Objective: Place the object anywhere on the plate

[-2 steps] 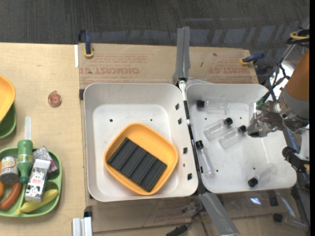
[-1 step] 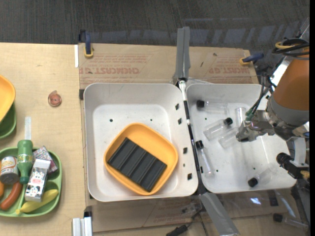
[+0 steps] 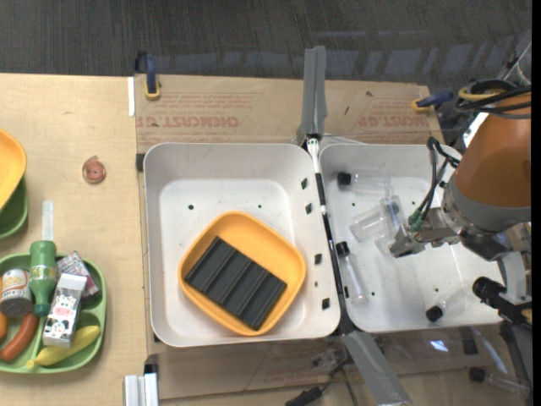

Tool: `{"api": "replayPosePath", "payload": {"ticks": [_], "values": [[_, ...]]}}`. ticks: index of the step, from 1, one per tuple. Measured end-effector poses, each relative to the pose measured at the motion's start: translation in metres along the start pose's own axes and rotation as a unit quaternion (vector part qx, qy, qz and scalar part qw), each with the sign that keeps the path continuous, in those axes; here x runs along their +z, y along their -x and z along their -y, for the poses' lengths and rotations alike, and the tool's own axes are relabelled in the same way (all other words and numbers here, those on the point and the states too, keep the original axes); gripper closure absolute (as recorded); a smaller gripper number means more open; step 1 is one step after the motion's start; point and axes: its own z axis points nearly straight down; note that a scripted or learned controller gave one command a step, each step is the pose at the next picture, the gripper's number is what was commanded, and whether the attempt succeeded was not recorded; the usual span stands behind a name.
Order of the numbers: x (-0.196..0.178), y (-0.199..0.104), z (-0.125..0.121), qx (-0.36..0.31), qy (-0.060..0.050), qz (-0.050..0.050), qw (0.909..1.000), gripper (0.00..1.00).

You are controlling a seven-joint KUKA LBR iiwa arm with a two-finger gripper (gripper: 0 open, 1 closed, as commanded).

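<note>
You've got the dark ridged slab (image 3: 236,283) lying flat on the yellow plate (image 3: 287,256) in the left bin (image 3: 169,176), toward the near side. Your claw (image 3: 397,245) hangs over the right bin (image 3: 372,311), low above its white floor, but whether it's wide or narrow you can't tell from here. Just left of it lie some clear plastic pieces (image 3: 372,221).

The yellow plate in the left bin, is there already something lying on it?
Yes, a dark ridged rectangular object lies flat on the yellow plate, within its rim, in the left bin.
</note>
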Motion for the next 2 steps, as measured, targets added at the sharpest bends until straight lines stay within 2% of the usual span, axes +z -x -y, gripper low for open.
{"api": "replayPosePath", "payload": {"ticks": [1, 2], "values": [[0.0, -0.058, 0.001, -0.121, 0.0, 0.0, 0.9927, 1.0], [0.0, -0.106, -0.006, -0.159, 0.0, 0.001, 0.9872, 1.0]]}}
